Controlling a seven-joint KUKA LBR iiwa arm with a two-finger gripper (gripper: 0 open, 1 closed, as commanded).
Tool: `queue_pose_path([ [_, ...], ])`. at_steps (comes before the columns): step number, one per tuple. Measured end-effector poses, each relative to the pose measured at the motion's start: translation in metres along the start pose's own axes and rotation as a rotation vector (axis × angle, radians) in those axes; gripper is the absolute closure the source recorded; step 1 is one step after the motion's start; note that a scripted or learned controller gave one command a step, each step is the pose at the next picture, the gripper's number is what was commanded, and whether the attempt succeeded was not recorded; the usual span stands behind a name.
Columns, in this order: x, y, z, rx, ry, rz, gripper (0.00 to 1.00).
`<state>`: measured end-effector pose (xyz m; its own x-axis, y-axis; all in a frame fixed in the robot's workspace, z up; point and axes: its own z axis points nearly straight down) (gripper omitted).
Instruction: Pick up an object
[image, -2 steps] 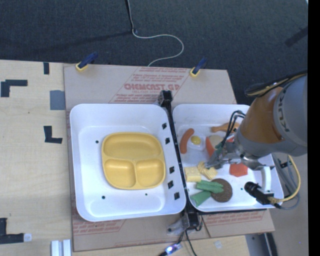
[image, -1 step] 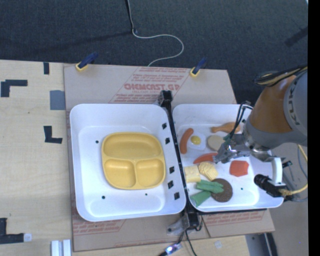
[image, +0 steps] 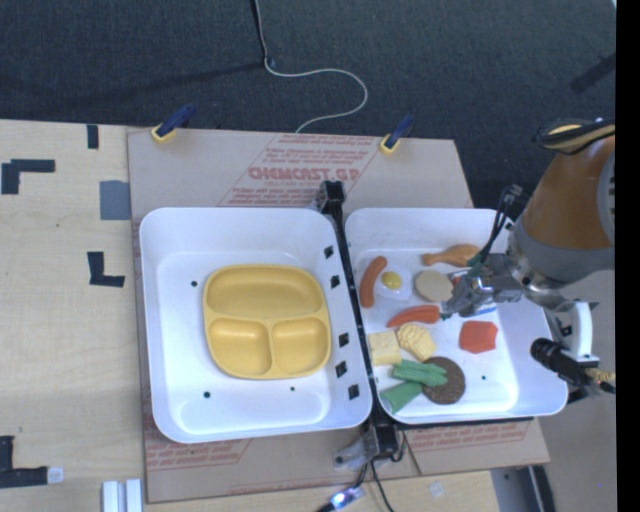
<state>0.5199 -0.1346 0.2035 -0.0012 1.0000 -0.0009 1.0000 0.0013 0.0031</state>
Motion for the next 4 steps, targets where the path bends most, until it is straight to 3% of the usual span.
queue_pose_path([
  [1, 0.000, 0.001, -0.022, 0.002, 0.001, 0.000, 1.00],
  [4, 0.154, 0.041, -0.010, 0.005, 0.002, -0.005, 1.00],
])
